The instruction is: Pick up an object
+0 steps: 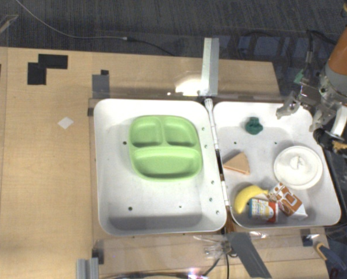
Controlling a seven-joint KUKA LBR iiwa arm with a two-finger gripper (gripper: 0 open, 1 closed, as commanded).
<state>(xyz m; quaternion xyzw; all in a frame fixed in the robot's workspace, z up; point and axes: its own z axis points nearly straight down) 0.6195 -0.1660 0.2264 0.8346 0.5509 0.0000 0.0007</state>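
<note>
i see the claw point(318, 106) parked over the right bin's point(266, 112) far right corner with nothing visibly between its fingers, and i can't tell how wide they stand. candidates lie below: green lump point(253, 125), sandwich wedge point(237, 164), white lidded cup point(298, 166), banana point(245, 197). i'd take the isolated green lump, descending straight and centred.

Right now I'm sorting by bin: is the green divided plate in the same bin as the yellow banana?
No, the green divided plate lies in the left bin, the yellow banana in the right bin.
</note>
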